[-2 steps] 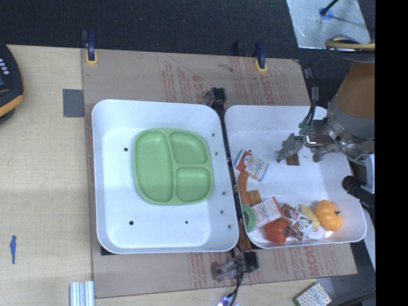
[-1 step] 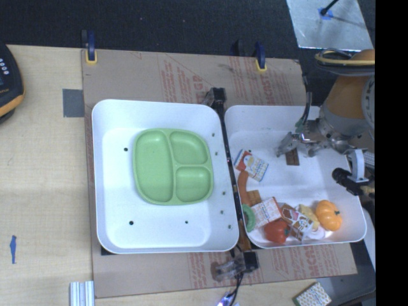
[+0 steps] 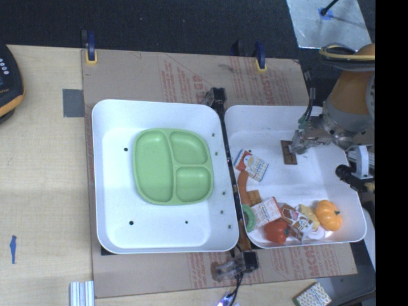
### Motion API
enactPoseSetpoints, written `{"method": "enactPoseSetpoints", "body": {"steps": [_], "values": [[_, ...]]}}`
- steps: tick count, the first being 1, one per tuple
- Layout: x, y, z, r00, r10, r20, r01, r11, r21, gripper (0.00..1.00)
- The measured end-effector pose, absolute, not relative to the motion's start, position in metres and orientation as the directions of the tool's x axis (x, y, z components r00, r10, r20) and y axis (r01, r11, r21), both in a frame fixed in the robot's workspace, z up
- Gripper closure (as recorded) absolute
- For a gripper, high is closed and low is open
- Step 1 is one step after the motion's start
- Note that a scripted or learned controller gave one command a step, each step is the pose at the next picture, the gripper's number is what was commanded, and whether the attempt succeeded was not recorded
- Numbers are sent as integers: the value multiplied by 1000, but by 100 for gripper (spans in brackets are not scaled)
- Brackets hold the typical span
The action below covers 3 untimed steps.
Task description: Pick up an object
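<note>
My gripper (image 3: 292, 149) hangs over the upper middle of the right bin (image 3: 268, 120), reaching in from the grey and orange arm (image 3: 347, 101) at the right. Its dark tip is just above the bin floor, apart from the objects. A small printed packet (image 3: 252, 166) lies to its lower left. An orange pumpkin-like toy (image 3: 328, 214), a red tomato-like toy (image 3: 275, 232) and several small packets (image 3: 297, 218) crowd the bin's front edge. A brown strip (image 3: 245, 189) lies along the bin's left wall.
The left bin (image 3: 115, 228) holds a green divided plate (image 3: 172, 166) at its middle. Cardboard (image 3: 159, 75) lies under both bins, held by clips at the back. A dark device (image 3: 9, 81) sits at the far left of the bench.
</note>
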State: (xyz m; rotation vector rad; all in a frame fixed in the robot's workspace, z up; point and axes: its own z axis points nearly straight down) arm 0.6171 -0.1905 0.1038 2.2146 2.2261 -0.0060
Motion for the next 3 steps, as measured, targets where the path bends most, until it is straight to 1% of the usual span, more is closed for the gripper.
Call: {"method": "enactPoseSetpoints", "body": {"steps": [1, 2, 3], "values": [[585, -212, 129, -2, 1000, -1, 1000, 2, -5, 100], [586, -211, 128, -4, 1000, 0, 1000, 4, -4, 0], [628, -196, 92, -8, 1000, -2, 1000, 8, -2, 0]]}}
